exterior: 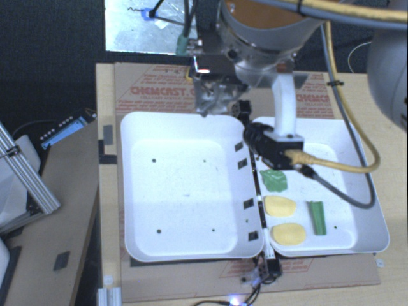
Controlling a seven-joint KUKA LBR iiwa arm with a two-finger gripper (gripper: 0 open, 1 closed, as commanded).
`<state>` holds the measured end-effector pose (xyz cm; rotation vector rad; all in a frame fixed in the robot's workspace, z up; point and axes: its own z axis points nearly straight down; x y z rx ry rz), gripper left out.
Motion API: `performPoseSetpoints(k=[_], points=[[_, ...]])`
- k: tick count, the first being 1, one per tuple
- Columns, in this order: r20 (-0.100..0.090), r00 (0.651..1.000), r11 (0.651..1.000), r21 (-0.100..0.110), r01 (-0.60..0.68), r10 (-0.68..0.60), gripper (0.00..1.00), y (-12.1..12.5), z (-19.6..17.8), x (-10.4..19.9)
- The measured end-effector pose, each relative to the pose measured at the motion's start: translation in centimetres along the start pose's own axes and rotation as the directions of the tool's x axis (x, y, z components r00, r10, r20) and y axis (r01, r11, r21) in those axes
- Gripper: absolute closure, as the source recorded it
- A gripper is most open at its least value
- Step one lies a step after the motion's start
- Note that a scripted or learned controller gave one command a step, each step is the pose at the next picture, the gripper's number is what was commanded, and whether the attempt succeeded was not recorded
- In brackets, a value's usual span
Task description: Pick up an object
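Lying in the right shallow white plastic bin (373,231), two flat yellow oval pieces (288,234) nearest, green rectangular stick (317,217) beside them, crumpled green leaf-shaped piece (274,180) behind, end effector (215,101) above the left white bin (178,171)'s far rim, grip state impossible to tell

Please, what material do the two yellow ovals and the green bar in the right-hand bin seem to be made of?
Upper yellow oval and lower yellow oval: probably soft foam or rubbery plastic, matt, rounded edges, no glare. Green bar: likely rigid plastic, matt, straight-edged. The view is too coarse to be sure.
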<state>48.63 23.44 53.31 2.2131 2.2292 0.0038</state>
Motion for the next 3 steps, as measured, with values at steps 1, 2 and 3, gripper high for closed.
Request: performPoseSetpoints(k=[1,2,3], points=[[0.0,1.0,1.0,0.0,0.0,0.0,1.0,0.0,-0.2,0.0],[0.007,1.0,1.0,0.014,-0.006,0.006,1.0,-0.1,13.8,-0.1],[-0.001,1.0,1.0,-0.001,-0.006,0.006,1.0,0.1,11.8,0.0]])
